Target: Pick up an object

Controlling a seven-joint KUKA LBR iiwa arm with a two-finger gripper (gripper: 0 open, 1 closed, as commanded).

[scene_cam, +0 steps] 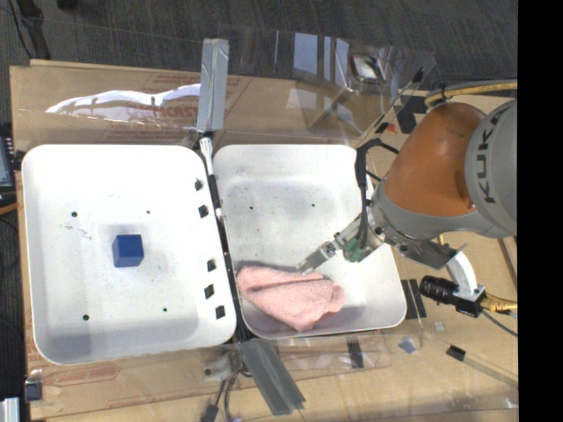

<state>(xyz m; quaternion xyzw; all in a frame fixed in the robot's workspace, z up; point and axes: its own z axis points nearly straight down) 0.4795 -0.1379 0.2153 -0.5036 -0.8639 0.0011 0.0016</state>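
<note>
Reaching in from the right, the claw (314,259) hangs just above the crumpled pink cloth (290,295) in the right white bin (290,170); whether it is spread or pressed together, I cannot tell. A small blue cube (128,250) sits in the left white bin (53,236).

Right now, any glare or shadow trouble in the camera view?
Camera view: glare streaks on the clear sheet behind the bins; the pink cloth and the blue cube are evenly lit and sharp; soft shadow under the pincer in the right bin.

Gripper (310,261) at pink cloth (291,295) in right bin (264,170); blue cube (128,250) in left bin (53,183)
</note>
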